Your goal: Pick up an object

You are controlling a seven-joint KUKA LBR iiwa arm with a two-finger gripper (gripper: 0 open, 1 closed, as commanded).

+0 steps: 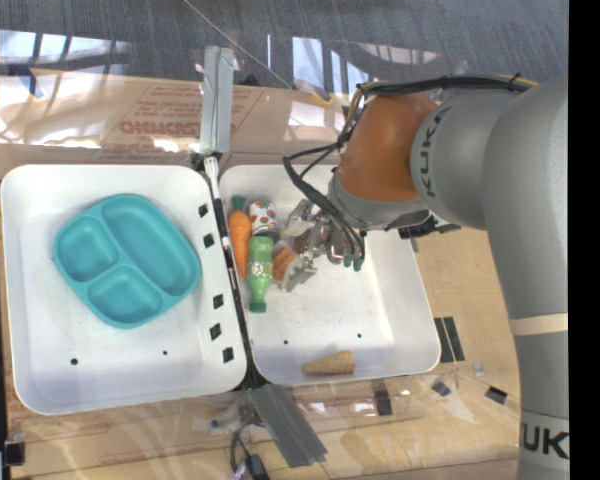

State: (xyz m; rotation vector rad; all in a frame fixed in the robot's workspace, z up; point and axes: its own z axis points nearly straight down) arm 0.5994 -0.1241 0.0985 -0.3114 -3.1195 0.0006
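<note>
Teal divided plate (127, 258) lies in left bin (40, 368).

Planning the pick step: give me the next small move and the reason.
Probably a short descent toward the green bottle. The gripper hovers in the right bin beside the bottle and the carrot, and nothing is visibly held between its fingers.

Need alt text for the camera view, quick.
Grey arm's gripper hangs low in the right white bin beside an orange carrot and green bottle; a tan cone lies near its front wall. Left white bin holds a teal divided plate.
</note>
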